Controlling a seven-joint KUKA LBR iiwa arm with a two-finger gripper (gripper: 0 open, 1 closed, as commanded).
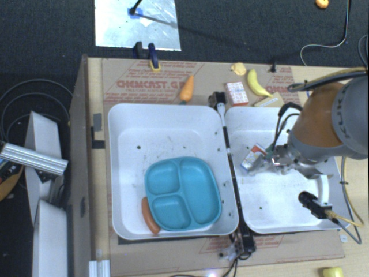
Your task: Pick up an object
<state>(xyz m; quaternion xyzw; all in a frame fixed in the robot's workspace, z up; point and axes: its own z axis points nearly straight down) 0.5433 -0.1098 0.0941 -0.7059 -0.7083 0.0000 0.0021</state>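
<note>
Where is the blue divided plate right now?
The blue divided plate lies in the left bin, toward its front, with an orange sausage-like item at its front-left edge.

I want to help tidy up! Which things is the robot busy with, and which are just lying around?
Busy with: gripper; small packet in the right bin.
Lying around: blue divided plate, sausage, carrot, banana, small box.

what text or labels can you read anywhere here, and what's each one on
"CHEMCAST" then letters hidden behind a carrot: red print on the brown board behind the bins.
Smaller red lines above and below it: too blurred to read.
More red print on the board's right part, near the banana: partly covered, unreadable.
Small red and white box: print too small to read.
Small packet in the right bin by the hand: markings too blurred.
</note>
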